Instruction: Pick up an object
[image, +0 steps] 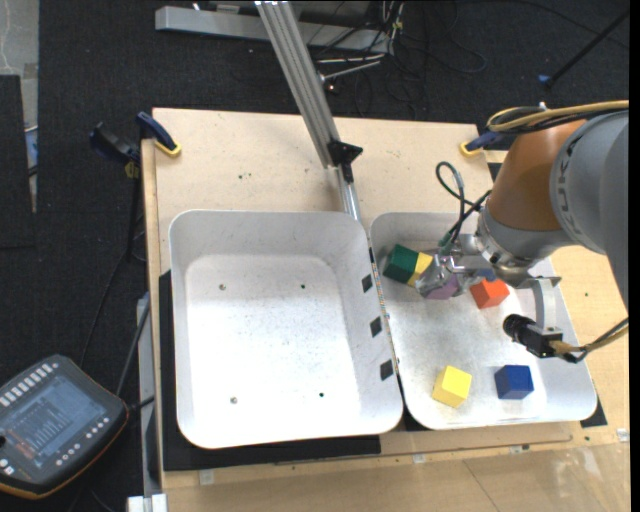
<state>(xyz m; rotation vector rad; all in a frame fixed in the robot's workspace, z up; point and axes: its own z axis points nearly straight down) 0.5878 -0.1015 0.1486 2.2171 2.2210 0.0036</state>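
Observation:
In the right bin (560, 405) lie several small blocks. A green block (402, 263) with a yellow face sits near the bin's far left corner. Beside it a purple block (443, 289) lies right under my gripper (447, 272), which hangs low over the bin's far part. An orange block (489, 293) rests just right of the gripper. A yellow cube (452, 385) and a blue cube (513, 381) lie apart near the front edge. The wrist hides the fingertips, and nothing is seen lifted.
The left bin (190, 240) stands beside the right one, with a ridge between them. A metal pole (310, 95) slants across the far bench. A black cable fitting (530, 335) hangs from the arm over the right bin. A handheld pendant (45, 420) lies at the lower left.

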